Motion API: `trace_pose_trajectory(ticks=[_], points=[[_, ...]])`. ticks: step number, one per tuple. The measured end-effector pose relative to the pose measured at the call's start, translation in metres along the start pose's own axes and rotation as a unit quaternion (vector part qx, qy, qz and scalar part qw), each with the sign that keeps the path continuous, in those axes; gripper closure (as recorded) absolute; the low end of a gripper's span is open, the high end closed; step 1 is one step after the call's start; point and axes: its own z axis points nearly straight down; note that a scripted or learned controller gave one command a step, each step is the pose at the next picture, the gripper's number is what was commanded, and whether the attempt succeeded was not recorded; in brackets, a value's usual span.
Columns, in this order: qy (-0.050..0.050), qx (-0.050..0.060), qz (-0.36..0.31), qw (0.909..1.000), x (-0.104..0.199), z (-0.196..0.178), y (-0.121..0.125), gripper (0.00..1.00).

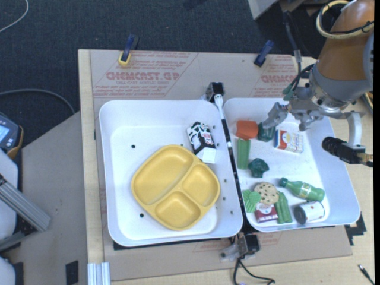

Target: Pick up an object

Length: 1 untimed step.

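Just beside our gripper [279, 122], whose grasp state we cannot tell, the orange block [247, 129] and white carton [289, 141] crowd together; we risk nudging both.

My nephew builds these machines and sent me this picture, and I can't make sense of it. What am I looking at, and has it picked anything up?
One camera looks down at a slant on a bench with two shallow white bins. The grey and orange thing at the right is a robot arm; its claw hangs over the right bin. That bin holds small items: a red block, a green bottle, a cookie, a toy broccoli, a small carton. The left bin holds a yellow divided plate and a black-and-white packet. I see nothing between the claw's fingers, so I wouldn't say it holds anything.
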Motion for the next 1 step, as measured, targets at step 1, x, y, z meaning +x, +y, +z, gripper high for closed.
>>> trace_pose_trajectory(ticks=[1], points=[[-0.001,-0.007,-0.001,1.0000,0.0002,-0.0082,0.0025,0.00]])
